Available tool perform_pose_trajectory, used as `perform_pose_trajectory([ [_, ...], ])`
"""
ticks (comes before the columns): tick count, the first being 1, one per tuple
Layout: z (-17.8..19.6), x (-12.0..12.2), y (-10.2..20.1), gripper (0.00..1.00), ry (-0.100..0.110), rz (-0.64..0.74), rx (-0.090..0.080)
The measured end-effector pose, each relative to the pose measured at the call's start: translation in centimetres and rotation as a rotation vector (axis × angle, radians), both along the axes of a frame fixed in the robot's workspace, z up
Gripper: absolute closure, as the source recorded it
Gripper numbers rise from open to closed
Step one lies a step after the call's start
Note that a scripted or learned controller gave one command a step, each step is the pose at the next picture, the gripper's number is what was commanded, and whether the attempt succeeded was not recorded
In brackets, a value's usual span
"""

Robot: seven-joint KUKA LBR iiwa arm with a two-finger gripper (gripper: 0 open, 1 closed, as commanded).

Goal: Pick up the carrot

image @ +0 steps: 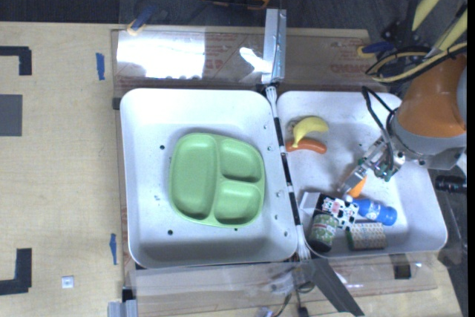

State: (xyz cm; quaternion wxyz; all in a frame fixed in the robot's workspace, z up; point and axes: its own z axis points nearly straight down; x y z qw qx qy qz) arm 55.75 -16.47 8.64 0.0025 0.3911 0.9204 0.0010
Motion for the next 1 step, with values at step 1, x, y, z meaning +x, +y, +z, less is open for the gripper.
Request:
perform_pose_trajectory([
  [1,-0.04,0.54,-2.32,0.00,-0.001,-0.256,0.000],
])
